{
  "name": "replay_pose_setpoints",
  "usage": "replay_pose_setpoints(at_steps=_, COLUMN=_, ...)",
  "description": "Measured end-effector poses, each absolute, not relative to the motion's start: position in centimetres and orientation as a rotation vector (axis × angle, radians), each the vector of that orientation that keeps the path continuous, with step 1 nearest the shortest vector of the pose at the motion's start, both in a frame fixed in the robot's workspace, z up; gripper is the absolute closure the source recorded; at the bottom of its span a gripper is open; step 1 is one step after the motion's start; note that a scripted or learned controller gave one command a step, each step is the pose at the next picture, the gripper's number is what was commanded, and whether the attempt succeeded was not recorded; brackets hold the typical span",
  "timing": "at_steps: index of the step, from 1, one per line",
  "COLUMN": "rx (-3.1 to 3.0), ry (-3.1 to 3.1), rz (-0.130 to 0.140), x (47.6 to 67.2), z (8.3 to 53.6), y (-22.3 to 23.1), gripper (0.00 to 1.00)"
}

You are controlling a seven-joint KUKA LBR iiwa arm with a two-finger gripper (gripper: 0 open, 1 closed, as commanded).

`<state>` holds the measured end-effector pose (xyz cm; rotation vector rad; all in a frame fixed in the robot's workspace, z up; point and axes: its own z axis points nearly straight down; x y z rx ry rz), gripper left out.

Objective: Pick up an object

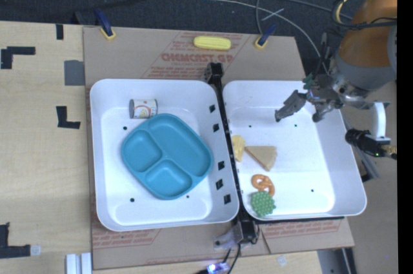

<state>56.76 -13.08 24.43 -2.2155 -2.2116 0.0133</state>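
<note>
Right bin (335,202) — wedge (261,156) below-left of gripper (301,109)

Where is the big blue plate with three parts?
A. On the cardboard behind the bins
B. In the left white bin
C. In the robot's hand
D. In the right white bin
B. The blue plastic divided plate lies flat in the left white bin, beside a small tin can, while the robot's hand hangs over the right white bin.
</note>
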Motion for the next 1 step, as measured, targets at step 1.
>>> replay_pose_setpoints(at_steps=1, rx=-2.219, ry=-2.222, rz=0.002, x=57.0, z=25.12, y=-13.04, gripper=0.0)
